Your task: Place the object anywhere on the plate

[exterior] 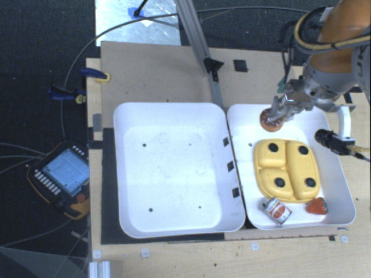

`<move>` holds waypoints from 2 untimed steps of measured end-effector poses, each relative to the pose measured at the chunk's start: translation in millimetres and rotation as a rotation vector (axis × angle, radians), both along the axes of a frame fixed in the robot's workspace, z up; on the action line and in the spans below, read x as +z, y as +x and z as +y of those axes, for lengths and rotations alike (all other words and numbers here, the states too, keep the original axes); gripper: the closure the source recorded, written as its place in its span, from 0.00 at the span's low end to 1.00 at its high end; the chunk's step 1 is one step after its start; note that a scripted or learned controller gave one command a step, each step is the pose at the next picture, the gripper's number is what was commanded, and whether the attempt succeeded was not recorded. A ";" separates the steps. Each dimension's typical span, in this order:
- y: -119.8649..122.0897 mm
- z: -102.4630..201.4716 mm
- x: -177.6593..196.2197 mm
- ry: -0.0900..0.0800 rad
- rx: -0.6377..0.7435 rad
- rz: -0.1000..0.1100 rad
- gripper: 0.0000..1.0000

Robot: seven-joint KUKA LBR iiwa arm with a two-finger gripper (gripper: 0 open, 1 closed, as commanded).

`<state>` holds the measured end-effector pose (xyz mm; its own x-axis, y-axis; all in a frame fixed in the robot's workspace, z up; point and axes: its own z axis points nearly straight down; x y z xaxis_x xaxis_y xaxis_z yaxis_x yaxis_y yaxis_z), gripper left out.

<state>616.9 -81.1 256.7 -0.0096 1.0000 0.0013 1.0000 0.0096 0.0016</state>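
Plate point(288, 171) is the thing the task turns on: a yellow, sectioned dish with four compartments, each with a dark dot, lying flat in the middle of the right bin point(345, 204). Nothing rests in its compartments, so the placing is not yet done.

At the bin's far edge, just beyond the plate's far rim, hangs the gripper point(272, 117). A small round brownish object point(269, 119) sits right at its tip. It looks to be the thing to be placed, but whether it is pinched between the fingers or merely lies under them cannot be told, and so the tool's opening cannot be judged. The arm point(336, 45) comes in over the bin's far right corner, which would keep its bulk off the plate and leave the compartments free beneath the tool.

Near the bin's near edge, just off the plate's near rim, lie a small can point(277, 211) on its side and a red strawberry-like piece point(316, 206), both apart from the gripper. A black fitting point(333, 141) juts in by the bin's right wall.

The left bin point(174, 167) lies alongside, touching the right one along their shared edge.

If the object is held, a short move toward the near edge would bring it above the plate.
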 end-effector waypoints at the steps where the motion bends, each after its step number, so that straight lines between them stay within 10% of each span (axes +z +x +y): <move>1: 1.3 61.1 0.0 0.001 0.002 0.000 1.00; 2: 1.8 113.3 0.0 0.001 0.001 0.000 1.00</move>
<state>618.7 32.2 256.7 -0.0101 0.9999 0.0021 0.9999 0.0101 0.0020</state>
